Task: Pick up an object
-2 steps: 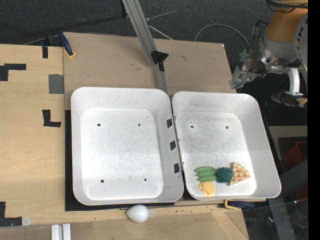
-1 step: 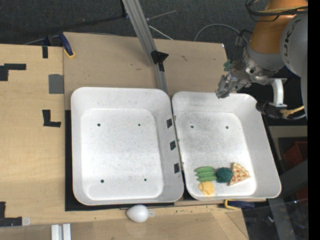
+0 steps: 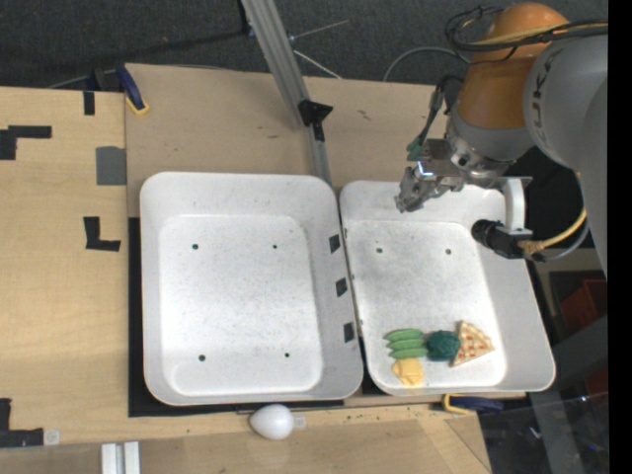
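The arm [image 3: 553, 77] is cut off by the right edge and the top of the picture, so its base is out of sight. The end effector [image 3: 411, 197] is small and dark, and its tip is too blurred to read. The desk [image 3: 59, 265] runs off the left and bottom edges. The small yellow thing [image 3: 408, 370] in the right bin [image 3: 513, 294] is too small to name.

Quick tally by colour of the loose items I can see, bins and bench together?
Green: 2, pea pod and broccoli
Yellow: 1, corn
Orange: 1, pizza slice
White: 1, egg on the bench
Total: 5
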`<state>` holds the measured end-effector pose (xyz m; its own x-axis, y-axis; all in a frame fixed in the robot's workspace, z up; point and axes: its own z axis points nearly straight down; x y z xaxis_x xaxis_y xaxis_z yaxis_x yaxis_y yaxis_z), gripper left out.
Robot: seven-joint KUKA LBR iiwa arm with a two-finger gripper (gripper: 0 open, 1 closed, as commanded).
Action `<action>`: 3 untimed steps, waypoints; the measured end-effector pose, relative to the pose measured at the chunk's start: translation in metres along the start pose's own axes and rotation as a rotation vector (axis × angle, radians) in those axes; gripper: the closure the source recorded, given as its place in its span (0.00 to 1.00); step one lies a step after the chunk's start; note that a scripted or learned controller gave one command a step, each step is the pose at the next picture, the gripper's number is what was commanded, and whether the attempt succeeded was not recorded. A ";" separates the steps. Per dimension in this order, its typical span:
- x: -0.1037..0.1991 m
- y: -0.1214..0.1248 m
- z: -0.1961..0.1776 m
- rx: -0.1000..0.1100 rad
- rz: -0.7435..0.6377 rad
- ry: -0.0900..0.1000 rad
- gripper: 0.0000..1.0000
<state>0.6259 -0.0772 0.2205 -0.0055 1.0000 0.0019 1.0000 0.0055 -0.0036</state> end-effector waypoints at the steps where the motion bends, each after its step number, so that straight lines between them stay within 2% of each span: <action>1: 0.051 -0.025 -0.011 -0.001 -0.001 0.000 1.00; 3: 0.153 -0.068 -0.024 0.000 -0.002 0.000 1.00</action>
